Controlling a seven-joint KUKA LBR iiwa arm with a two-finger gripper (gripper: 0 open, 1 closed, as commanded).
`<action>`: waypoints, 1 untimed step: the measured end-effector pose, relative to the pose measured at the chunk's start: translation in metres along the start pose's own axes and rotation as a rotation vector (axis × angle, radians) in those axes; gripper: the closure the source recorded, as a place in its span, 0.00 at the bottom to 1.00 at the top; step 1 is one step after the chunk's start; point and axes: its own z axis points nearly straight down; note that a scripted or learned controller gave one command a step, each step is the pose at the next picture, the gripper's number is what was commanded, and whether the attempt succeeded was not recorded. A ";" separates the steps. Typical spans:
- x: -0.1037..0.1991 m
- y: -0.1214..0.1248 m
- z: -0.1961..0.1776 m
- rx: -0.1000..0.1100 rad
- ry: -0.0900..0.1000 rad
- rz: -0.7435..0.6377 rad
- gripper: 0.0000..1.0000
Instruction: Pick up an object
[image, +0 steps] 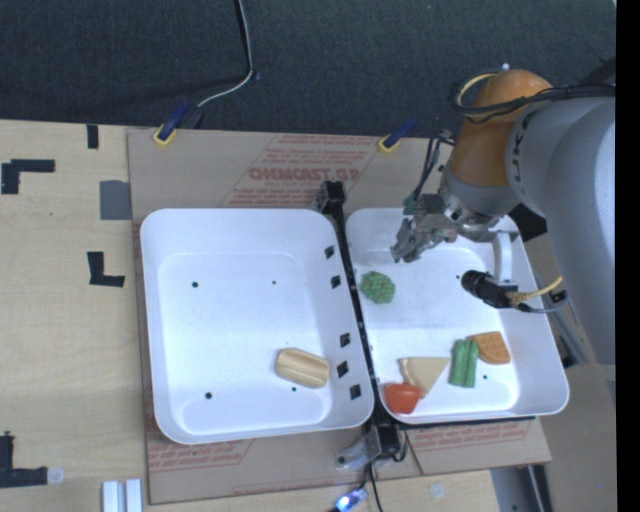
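Note:
My gripper (408, 250) hangs over the back of the right bin (540, 395), pointing down and to the left, with nothing seen between its fingers. A green broccoli-like piece (378, 288) lies just below and left of it, apart from the fingertips. Along the right bin's front lie a red piece (401, 398), a pale yellow wedge (425, 372), a green stick (463, 362) and an orange waffle-like piece (491, 347). A tan bread roll (302, 367) rests in the left bin (165, 300), near its front right.
The two bins meet at a black clipped divider (345, 300). They sit on a cardboard sheet (280, 170) on the wooden bench. A black fitting with cable (490, 288) hangs off the arm over the right bin.

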 end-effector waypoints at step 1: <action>0.000 0.000 0.001 0.001 0.000 0.000 0.00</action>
